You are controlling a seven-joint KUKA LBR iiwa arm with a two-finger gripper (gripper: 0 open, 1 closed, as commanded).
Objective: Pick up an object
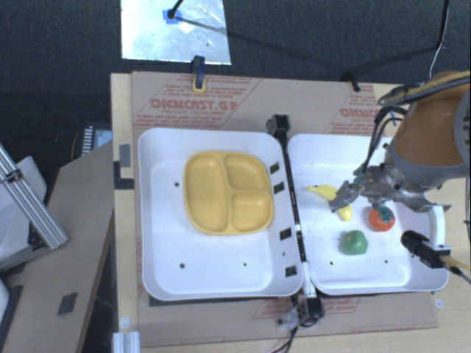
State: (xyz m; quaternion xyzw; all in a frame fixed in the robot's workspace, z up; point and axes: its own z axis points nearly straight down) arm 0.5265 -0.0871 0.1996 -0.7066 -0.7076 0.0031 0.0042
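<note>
End effector point(346, 195) overlaps the yellow banana point(329, 197), hiding any grip.

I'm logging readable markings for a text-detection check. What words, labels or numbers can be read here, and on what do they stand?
"CHEMCAST GP", red print on the brown protective sheet behind the left bin.
A second red print on that sheet behind the right bin, cut off by the arm: unreadable.
No other text is legible.
</note>
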